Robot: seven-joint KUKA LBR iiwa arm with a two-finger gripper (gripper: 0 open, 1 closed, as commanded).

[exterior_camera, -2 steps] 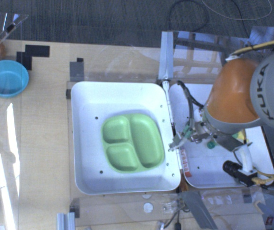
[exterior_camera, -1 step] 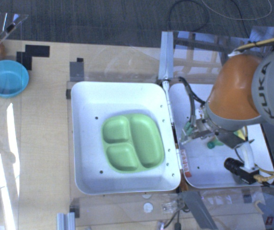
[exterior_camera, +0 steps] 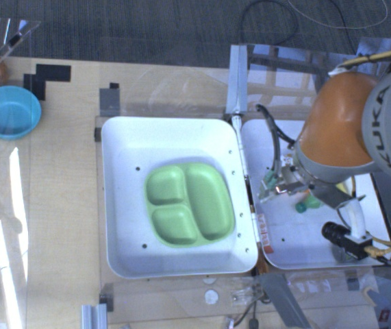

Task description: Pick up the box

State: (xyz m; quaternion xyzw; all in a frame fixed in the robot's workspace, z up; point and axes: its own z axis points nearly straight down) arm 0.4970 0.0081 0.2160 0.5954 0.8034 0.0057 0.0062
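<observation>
The pale wood counter (exterior_camera: 51, 204) carries two shallow white bins touching side by side: the left bin (exterior_camera: 123, 184) near center, the right bin (exterior_camera: 277, 242) at three o'clock. A blue bowl (exterior_camera: 9, 112) sits at ten o'clock, with a black L-shaped block (exterior_camera: 44, 77) just beside it.

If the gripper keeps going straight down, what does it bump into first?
Probably the right bin's white floor. The gripper hangs over its left side, a small green thing lies just beside it. Depth is unclear.
</observation>
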